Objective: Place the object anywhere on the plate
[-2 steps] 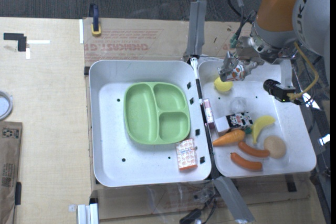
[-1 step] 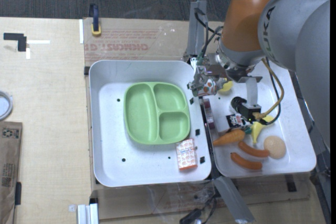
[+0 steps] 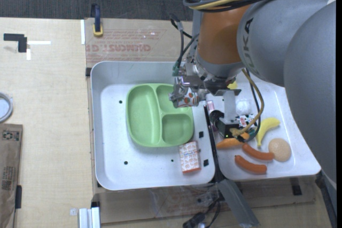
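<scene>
A light green divided plate (image 3: pixel 155 115) lies in the left white bin (image 3: pixel 107 131). My gripper (image 3: pixel 184 94) hangs over the plate's upper right rim, under the orange wrist band. It is shut on a small white object with orange-red spots (image 3: pixel 188 98), which sits between the fingers just above the plate's edge. The arm hides the gripper's upper part.
A small orange-and-white carton (image 3: pixel 189 157) lies in the left bin, below the plate. The right bin (image 3: pixel 299 168) holds a banana (image 3: pixel 267 128), an egg (image 3: pixel 280 149), two sausages (image 3: pixel 257 154), a carrot (image 3: pixel 230 142) and a white item (image 3: pixel 243 107). A clamp (image 3: pixel 96 23) sits behind the bins.
</scene>
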### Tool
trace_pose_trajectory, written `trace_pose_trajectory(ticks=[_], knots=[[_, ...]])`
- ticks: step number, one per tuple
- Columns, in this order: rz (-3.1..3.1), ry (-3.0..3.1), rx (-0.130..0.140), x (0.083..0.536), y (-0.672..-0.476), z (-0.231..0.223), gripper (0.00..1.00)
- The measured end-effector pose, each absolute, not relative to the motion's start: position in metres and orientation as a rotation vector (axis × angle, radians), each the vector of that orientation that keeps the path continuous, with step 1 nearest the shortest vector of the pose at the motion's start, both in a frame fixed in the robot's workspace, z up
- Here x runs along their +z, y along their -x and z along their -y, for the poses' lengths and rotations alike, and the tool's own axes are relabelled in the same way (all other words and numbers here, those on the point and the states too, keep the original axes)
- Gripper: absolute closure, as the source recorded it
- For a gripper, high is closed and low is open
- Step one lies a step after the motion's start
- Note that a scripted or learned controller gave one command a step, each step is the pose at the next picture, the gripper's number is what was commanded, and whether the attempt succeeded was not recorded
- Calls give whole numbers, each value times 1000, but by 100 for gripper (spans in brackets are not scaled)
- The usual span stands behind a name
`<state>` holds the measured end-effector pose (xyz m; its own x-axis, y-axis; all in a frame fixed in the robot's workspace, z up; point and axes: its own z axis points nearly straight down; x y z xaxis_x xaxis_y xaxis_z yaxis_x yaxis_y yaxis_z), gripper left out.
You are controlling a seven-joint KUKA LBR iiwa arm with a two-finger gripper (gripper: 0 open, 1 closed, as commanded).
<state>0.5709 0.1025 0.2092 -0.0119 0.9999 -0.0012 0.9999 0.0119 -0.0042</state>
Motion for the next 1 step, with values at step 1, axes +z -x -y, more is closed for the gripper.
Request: trace_pose_trajectory(ticks=[1], knots=[[2232, 2208, 6, 209, -571, -102, 0]])
